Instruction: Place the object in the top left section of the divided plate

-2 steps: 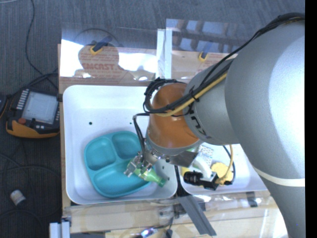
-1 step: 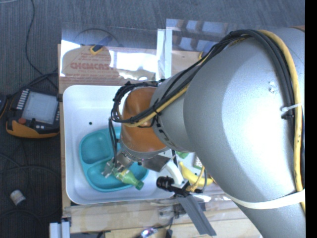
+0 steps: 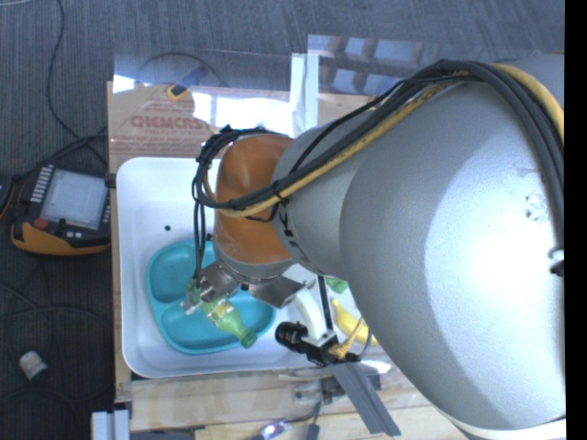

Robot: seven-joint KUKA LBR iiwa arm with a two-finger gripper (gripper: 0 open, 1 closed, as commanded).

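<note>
A teal divided plate [image 3: 174,282] lies in the left white bin [image 3: 138,209], toward its front. A small green and yellow bottle-like object [image 3: 231,323] sits tilted over the plate's right front part, its green end pointing to the front right. My gripper [image 3: 205,297] hangs just over the plate's middle, right at the object's upper left end, under the orange wrist band [image 3: 249,200]. The view does not show whether the object is gripped. The plate's upper left section shows bare teal.
The big grey arm [image 3: 459,227] covers the right bin almost wholly. A yellow thing [image 3: 348,324] and a bit of green [image 3: 338,285] peek out beside it. A brown cardboard sheet [image 3: 160,122] lies behind the left bin. A handheld pendant [image 3: 62,209] rests on the floor at left.
</note>
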